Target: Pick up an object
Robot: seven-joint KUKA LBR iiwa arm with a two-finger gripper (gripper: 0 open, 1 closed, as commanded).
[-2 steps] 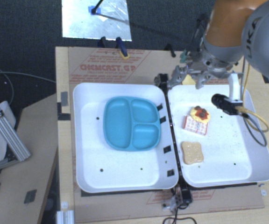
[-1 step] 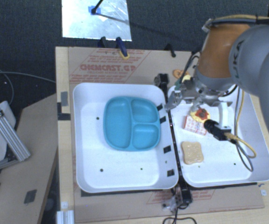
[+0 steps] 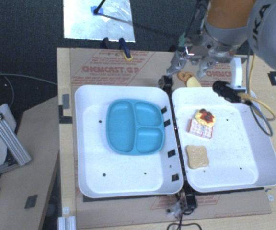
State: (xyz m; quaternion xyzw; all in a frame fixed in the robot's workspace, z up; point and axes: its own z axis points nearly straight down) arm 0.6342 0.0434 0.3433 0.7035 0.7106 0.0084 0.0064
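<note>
My gripper (image 3: 188, 70) hangs over the far rim of the right bin (image 3: 265, 150), its two fingers (image 3: 175, 69) spread apart. Just below the gap between them lie a small brown ring-shaped piece (image 3: 183, 75) and a pale yellow piece (image 3: 193, 82), at the bin's back edge; I cannot tell whether the fingers touch them. Further forward in the right bin sit a waffle-like toy with red and yellow topping (image 3: 202, 122) and a tan slice of toast (image 3: 197, 156). A blue divided plate (image 3: 134, 127) lies in the left bin (image 3: 92, 176).
The grey arm with its orange band (image 3: 234, 6) reaches in from the top right. A black cable fitting (image 3: 226, 91) and yellow cable (image 3: 262, 109) hang over the right bin's back corner. Black clips (image 3: 169, 123) line the divider between the bins. A blue clamp (image 3: 124, 48) stands behind the left bin.
</note>
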